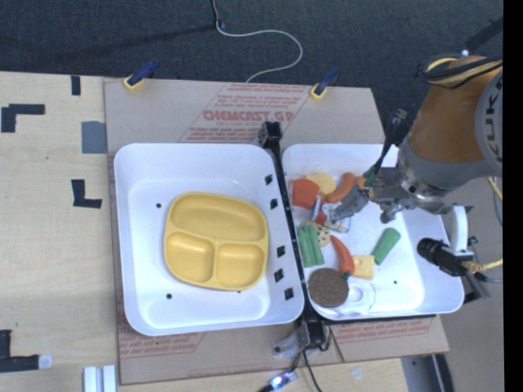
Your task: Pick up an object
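Observation:
The right bin (409, 288) holds several toy food pieces. A red-orange cup (305, 193), a yellow piece (321, 182) and an orange sausage shape (344, 185) lie at its far left. Nearer the front are a green ridged block (310, 245), a red chili (342, 256), a yellow wedge (363, 266), a green cylinder (386, 244) and a brown disc (328, 287). My gripper (343, 210) hangs low over the bin's left half, just right of the red-orange cup and below the orange sausage shape. Nothing shows as held.
The left bin (139, 186) bears a yellow divided tray (216, 239). A black divider (279, 211) with clips runs between the bins. The grey arm with its orange band (449, 129) comes in over the right bin's far right side. A black fitting (437, 254) overhangs its right rim.

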